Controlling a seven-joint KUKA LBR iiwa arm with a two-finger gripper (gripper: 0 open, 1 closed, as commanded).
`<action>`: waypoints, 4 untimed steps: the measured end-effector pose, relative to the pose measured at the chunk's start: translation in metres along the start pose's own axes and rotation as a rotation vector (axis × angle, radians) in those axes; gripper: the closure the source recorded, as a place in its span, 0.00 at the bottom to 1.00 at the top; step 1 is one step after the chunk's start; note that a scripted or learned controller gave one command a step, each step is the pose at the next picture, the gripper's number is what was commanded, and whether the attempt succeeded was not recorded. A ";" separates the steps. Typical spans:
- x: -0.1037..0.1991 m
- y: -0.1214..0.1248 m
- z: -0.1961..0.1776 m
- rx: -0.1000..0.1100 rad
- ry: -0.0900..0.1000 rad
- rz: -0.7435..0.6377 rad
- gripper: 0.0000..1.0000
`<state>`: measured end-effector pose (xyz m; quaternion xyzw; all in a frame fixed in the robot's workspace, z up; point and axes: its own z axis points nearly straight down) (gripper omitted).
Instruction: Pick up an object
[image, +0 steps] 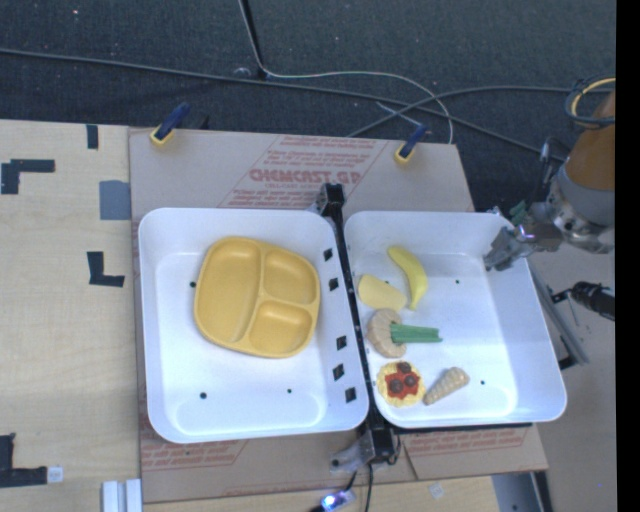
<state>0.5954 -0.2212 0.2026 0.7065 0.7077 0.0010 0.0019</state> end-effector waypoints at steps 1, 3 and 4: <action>0.006 -0.005 -0.058 -0.001 0.000 -0.001 1.00; 0.111 -0.017 -0.068 0.005 0.002 -0.004 1.00; 0.164 -0.017 -0.070 0.005 0.002 -0.004 1.00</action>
